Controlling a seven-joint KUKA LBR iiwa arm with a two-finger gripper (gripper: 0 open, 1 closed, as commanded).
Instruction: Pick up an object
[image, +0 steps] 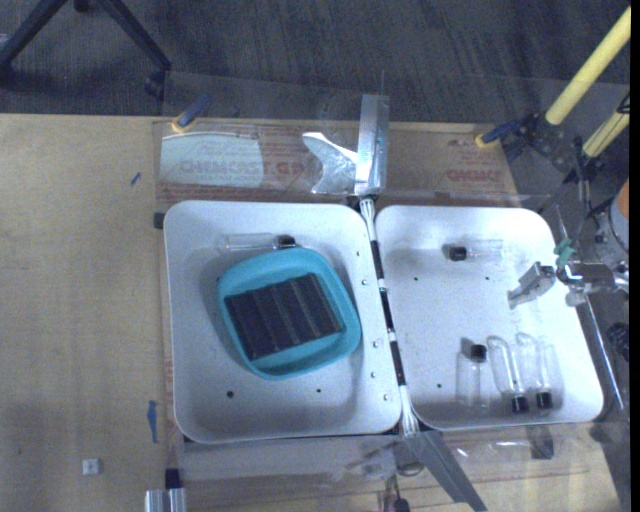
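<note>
From my remote station I see a tan wooden bench (70, 300) carrying two shallow white bins side by side, with dark grey carpet (300, 45) beyond its far edge. A yellow pole (590, 65) slants across the far right corner, and dark stand legs cross the far left corner.

A clear sheet lies on the bench behind the bins. Under it sits a pale label (212, 160) whose faint lettering seems to begin "CHEM", though I cannot read the whole word; reddish print on the board to the right is too blurred to make out. A crumpled piece of clear plastic (330, 162) and an upright metal bracket (372, 145) stand at the far end of the seam between the bins.

The left bin (190, 380) holds a turquoise tray (288, 312) with a dark ribbed insert, and a clear vial (255, 242) with a dark cap lies just beyond the tray.

The right bin (430, 390) holds four clear vials. One black-capped vial (472, 250) lies near the far wall. Three vials (510, 372) lie close together near the front right corner.

The gripper (528, 287) reaches in from the right, low over the right bin, between the far vial and the group of three and touching neither. I cannot tell how its jaws stand, and nothing is visibly held.
</note>
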